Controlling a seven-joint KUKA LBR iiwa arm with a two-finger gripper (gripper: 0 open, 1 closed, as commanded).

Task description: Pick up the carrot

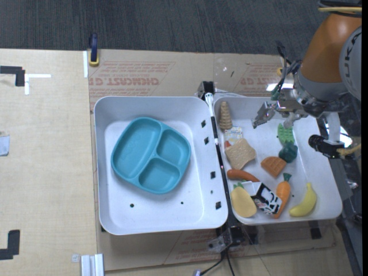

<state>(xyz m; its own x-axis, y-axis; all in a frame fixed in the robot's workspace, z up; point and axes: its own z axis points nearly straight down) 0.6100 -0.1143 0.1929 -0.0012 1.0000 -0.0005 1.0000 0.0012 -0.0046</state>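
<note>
Gripper (275,112) upper right of frame, fingers spread, grasping nothing. Carrot (282,195) lower right, wedged between banana (303,201) and carton (265,199): descend straight, fingers across its narrow width.

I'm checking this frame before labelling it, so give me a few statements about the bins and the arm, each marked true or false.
1. The blue divided plate lies in the left bin. True.
2. The carrot lies in the right bin, next to the banana. True.
3. The gripper holds the carrot. False: the carrot lies on the bin floor nearer the front, and the gripper is over the bin's far part.
4. The banana sits on the blue divided plate. False: it lies in the right bin's front right corner.
5. The gripper is above the right bin. True.
</note>
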